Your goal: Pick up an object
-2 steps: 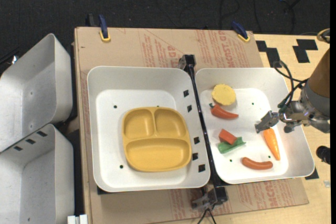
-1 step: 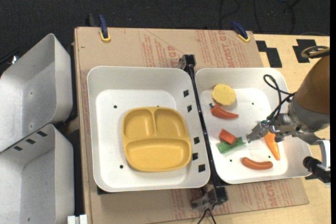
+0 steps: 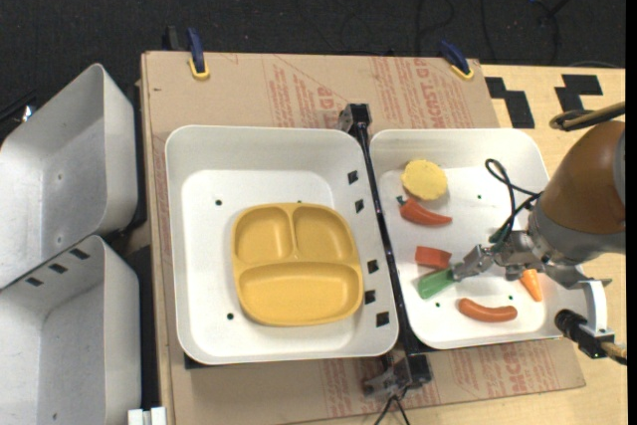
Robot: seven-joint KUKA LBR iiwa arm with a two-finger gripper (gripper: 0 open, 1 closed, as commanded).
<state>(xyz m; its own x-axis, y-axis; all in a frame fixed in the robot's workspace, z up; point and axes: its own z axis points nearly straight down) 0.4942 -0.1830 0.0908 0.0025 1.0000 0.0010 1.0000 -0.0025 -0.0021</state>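
Note:
The right bin [image 3: 526, 150] holds several toy foods. At its back lies a yellow round piece [image 3: 425, 179] with a red pepper [image 3: 425, 212] just in front of it. A red block [image 3: 432, 256] and a green piece [image 3: 434, 285] lie mid-bin, a reddish sausage [image 3: 487, 311] near the front wall and a small orange carrot [image 3: 531, 285] to the right. My gripper [image 3: 472, 264] is low in this bin, its tip right beside the green piece's right end and close to the red block. Nothing is visibly lifted.
The left bin [image 3: 199, 174] holds a yellow divided tray [image 3: 297, 264]. A black divider [image 3: 370, 204] runs between the bins. The arm's body [image 3: 592, 194] overhangs the right bin's right side, and a black cable [image 3: 506, 184] loops above the bin floor.

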